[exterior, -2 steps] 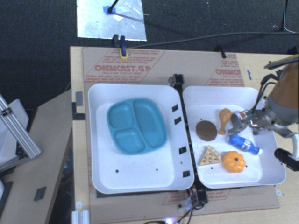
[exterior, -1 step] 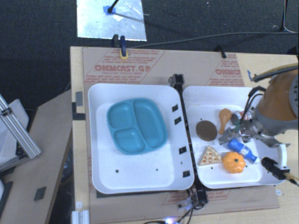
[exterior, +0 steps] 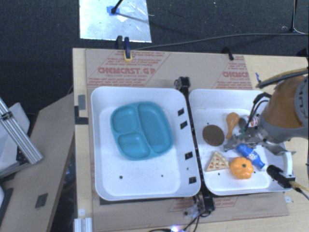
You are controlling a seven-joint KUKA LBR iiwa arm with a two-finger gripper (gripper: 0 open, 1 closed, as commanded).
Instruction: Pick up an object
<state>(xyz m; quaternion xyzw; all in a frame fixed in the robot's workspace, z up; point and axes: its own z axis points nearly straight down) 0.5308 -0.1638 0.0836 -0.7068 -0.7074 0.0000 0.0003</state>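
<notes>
The bench [exterior: 159, 69] carries two shallow white bins side by side: the left bin [exterior: 104, 144] holds a blue divided plate [exterior: 141, 129] lying flat near its middle, and the right bin [exterior: 212, 103] holds the small items. The grey arm [exterior: 289, 112] with its orange band reaches in from the right and bends down over the right bin's far side. Its gripper [exterior: 240, 140] sits low among the items, just above a blue and white toy [exterior: 250, 155] and beside a tan drumstick [exterior: 232, 122]; whether the jaws are apart or together cannot be told, and nothing is seen between them. An orange pumpkin [exterior: 241, 168] lies near the front wall, touching the blue toy. A brown round disc [exterior: 213, 135] lies left of the gripper, and a pizza slice [exterior: 217, 162] rests just below the disc.
</notes>
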